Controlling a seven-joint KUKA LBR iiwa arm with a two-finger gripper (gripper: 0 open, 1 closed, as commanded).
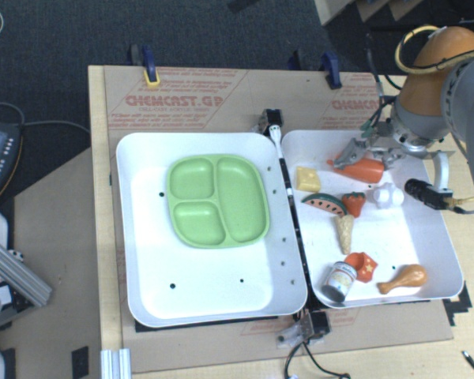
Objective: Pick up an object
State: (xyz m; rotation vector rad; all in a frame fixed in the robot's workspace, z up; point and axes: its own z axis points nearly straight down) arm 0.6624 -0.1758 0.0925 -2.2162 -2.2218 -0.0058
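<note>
On the bench (103,212) two bins sit side by side. The left bin (142,275) holds a divided plate (219,200). In the right bin (434,243), a cheese wedge (307,179) lies near the left wall, a melon slice (321,203) just in front of it, then a cone (344,230). A can (340,280) lies at the front, with a drumstick (401,277) to its right. The claw (355,158) hangs over the far part of the right bin.

A brown board-covered worktop (221,105), printed with red lettering, is secured by two blue clamps (148,60) at its far edge and surrounded by dark grey carpeted floor (103,14).
</note>
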